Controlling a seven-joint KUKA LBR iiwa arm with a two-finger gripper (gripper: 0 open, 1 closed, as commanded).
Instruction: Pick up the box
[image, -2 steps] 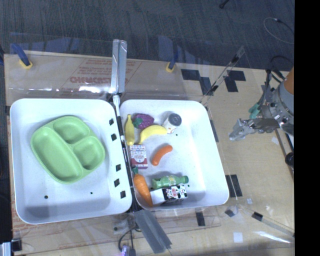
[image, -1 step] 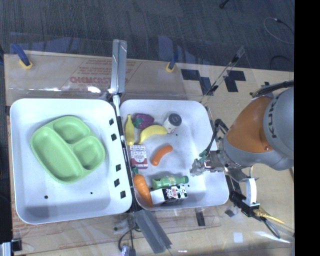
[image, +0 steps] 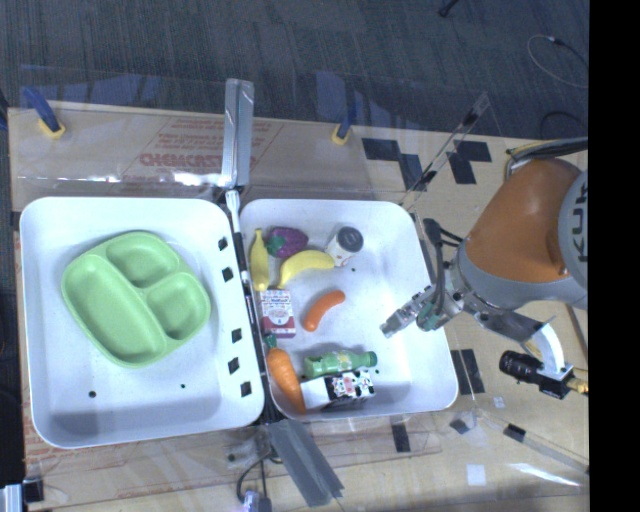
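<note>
Your gripper (image: 402, 320) over the right bin's (image: 432, 372) right side, grip state unreadable, well right of the box (image: 277, 312).

My gripper (image: 400, 322) hung over the right white plastic bin (image: 425, 375), right of the small red-and-white carton box (image: 277, 311). That box lay by the bin's left wall, behind the orange carrot (image: 285, 378). The green three-compartment plate (image: 137, 295) sat in the left white plastic bin (image: 60, 425).

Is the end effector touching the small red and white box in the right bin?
Apart. The camera view shows bare white bin floor between the end effector and the small red and white box.
</note>
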